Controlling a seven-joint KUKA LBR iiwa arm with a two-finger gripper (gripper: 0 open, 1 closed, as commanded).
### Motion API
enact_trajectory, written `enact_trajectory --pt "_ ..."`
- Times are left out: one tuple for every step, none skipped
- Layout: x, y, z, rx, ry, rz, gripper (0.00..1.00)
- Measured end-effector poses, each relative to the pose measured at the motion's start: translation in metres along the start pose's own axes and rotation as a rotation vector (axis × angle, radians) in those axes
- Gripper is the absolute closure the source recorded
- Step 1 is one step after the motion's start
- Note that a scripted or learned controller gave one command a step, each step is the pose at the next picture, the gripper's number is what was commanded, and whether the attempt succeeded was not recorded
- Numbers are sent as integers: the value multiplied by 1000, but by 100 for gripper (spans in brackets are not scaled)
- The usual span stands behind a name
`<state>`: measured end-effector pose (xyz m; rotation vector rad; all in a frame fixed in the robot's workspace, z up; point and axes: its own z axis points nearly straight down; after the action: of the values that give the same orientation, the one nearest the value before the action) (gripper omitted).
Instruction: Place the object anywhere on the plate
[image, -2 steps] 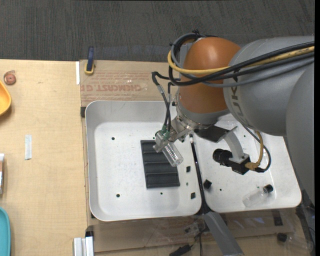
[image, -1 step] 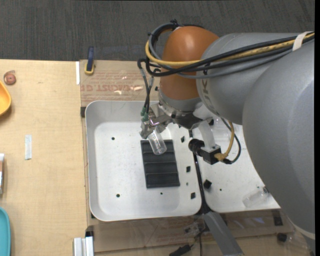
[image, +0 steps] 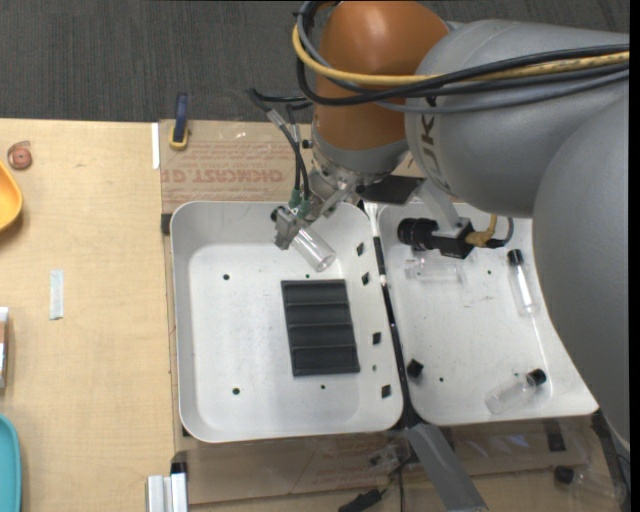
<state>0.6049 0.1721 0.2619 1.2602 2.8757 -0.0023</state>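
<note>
White bins (image: 200, 330), arm (image: 480, 110) over black plate (image: 320, 327)

A clear plastic tube (image: 312, 246), short and cylindrical, sits tilted in the upper middle of the left shallow white bin (image: 205, 300), its upper end towards the bin's back wall and its lower end pointing down towards the plate. That upper end carries a dark cap with a touch of green. The flat black rectangular plate (image: 320, 327), ribbed into four crosswise bands, lies on the bin floor near its centre, long side running front to back, slightly skewed. The tube's lower end is just above the plate's top edge, near it; whether it rests on the bin floor cannot be told
</note>
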Motion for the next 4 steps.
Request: enact_trajectory --pt "28 29 15 -1 0 -280 100" --pt "73 3 32 1 2 -363 100" --pt "76 -27 -10 0 2 -384 100" --pt "77 -27 -10 0 2 -385 0"
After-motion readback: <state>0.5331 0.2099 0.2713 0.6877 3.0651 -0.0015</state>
